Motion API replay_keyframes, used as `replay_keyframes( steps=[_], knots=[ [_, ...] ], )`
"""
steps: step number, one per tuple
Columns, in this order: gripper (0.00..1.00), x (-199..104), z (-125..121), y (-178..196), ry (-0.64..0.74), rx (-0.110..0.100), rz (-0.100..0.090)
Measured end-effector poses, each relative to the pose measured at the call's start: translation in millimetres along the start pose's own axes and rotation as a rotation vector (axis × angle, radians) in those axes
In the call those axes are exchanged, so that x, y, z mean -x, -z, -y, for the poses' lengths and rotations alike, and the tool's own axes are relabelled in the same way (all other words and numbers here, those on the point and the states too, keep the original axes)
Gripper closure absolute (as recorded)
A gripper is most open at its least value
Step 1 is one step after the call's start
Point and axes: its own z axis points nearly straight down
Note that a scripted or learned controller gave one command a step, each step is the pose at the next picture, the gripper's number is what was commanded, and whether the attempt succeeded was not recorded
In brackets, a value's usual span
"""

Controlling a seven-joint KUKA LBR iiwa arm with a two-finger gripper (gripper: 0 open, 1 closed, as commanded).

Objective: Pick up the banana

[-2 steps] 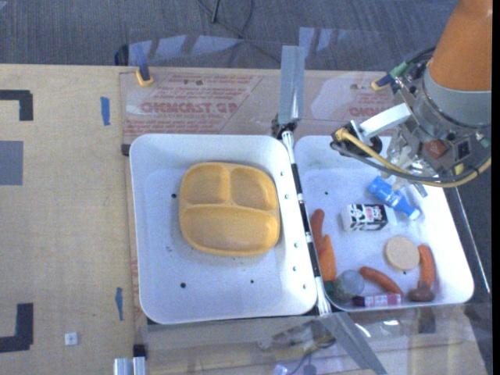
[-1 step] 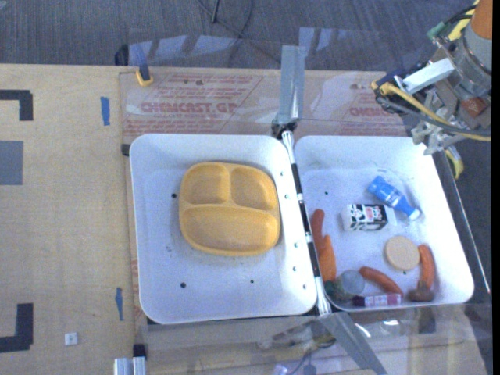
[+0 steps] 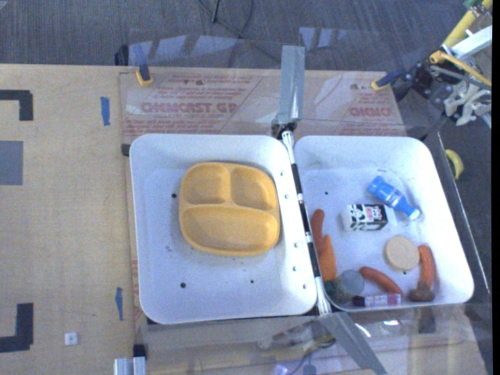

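Note:
A small yellow curved thing (image 3: 453, 164) lies just outside the right wall of the right bin (image 3: 336, 158), on the dark bench. It is too small to tell whether it is the banana. Inside the right bin I see no other yellow fruit shape among the items there.
A yellow divided plate (image 3: 230, 208) sits in the left bin (image 3: 156, 272). The right bin holds a blue bottle (image 3: 392, 197), a black-and-white carton (image 3: 366, 216), a tan disc (image 3: 401, 253), orange-red sausages (image 3: 426, 266), a carrot (image 3: 328, 256) and small items along its front wall. Yellow-and-white gear (image 3: 465, 45) stands at top right.

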Motion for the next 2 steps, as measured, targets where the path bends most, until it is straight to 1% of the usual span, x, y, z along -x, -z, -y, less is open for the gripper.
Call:
replay_keyframes(
  steps=[1,2],
  knots=[
    [1.00,14.7,20.0,-121.5,0.060,-0.002,0.001],
    [1.00,61.4,104.7,-161.6,0.007,-0.003,0.001]
  ],
)
